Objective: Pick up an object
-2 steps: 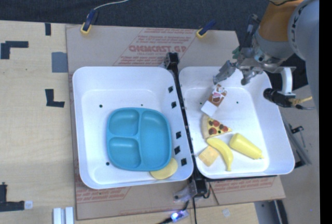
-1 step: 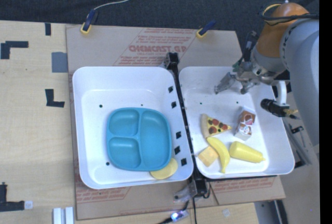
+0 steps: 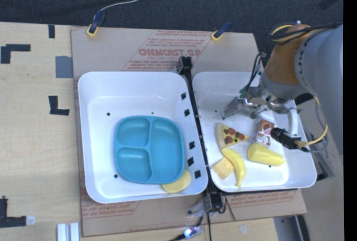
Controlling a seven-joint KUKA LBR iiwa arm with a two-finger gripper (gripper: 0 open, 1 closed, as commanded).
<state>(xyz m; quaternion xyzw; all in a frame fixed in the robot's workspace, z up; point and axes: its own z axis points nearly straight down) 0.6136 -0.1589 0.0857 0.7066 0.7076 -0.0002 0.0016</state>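
Red print reading roughly "CHEMCAST GP" on the brown cardboard sheet point(image 3: 167, 50), smaller lines illegible

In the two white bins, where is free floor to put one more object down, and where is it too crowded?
Left bin: bare floor along the far wall, beyond the blue divided plate, and a strip on its left. Right bin: bare at the far corner beside the divider. Crowded: its near half, holding the pizza slice, banana, cheese wedge and yellow piece, under the gripper.

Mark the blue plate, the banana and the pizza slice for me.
blue plate point(image 3: 149, 149): camera view, on the ridge where its three compartments meet.
banana point(image 3: 236, 162): camera view, on the middle of its curved body.
pizza slice point(image 3: 229, 135): camera view, on the topping side, near its centre.
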